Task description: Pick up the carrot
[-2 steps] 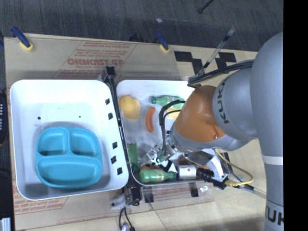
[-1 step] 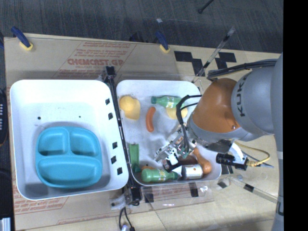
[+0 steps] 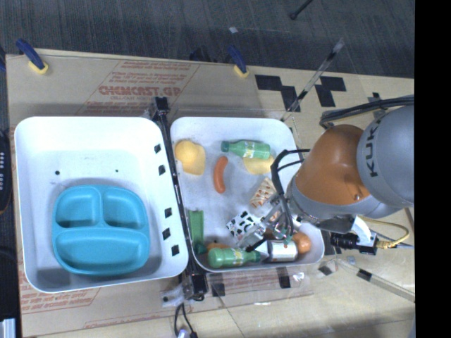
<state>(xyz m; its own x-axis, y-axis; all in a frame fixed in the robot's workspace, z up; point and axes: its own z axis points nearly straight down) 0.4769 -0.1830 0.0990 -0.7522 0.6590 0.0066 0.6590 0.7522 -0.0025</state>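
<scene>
jaws (image 3: 271, 232) low at near-right of right bin (image 3: 232, 125), among clutter, state unclear - can't tell apart or together | carrot (image 3: 220, 174) lying free on bin floor, up-left of jaws, well apart, nothing touching it | green bottle (image 3: 230, 257) just below-left of jaws | blue tray (image 3: 102, 229) far left in other bin
</scene>
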